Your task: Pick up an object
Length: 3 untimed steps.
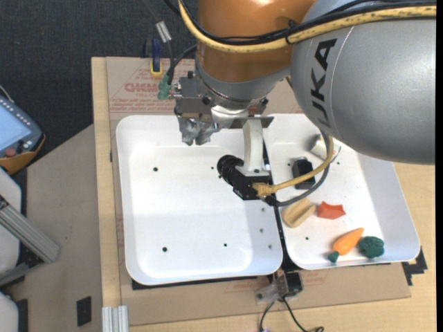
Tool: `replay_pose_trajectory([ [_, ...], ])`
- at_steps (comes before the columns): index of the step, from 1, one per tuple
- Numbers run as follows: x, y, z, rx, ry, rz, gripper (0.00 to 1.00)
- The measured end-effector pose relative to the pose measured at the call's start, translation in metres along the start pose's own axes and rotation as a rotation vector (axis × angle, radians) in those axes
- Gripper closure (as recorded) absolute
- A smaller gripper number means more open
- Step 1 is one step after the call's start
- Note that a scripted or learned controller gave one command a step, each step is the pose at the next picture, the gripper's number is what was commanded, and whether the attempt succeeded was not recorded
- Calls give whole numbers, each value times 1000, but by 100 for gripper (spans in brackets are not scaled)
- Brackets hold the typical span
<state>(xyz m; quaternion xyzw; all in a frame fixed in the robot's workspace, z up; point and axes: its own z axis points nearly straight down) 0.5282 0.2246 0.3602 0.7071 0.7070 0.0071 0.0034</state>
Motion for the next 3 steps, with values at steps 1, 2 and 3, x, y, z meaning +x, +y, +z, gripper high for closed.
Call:
replay_pose_trajectory([
  [1, 0, 48, -64, 3, -2, 1, 100],
  [2, 0, 85, -170, 0, -1, -1, 100],
  [3, 0, 91, -76, 25, -9, 1, 100],
])
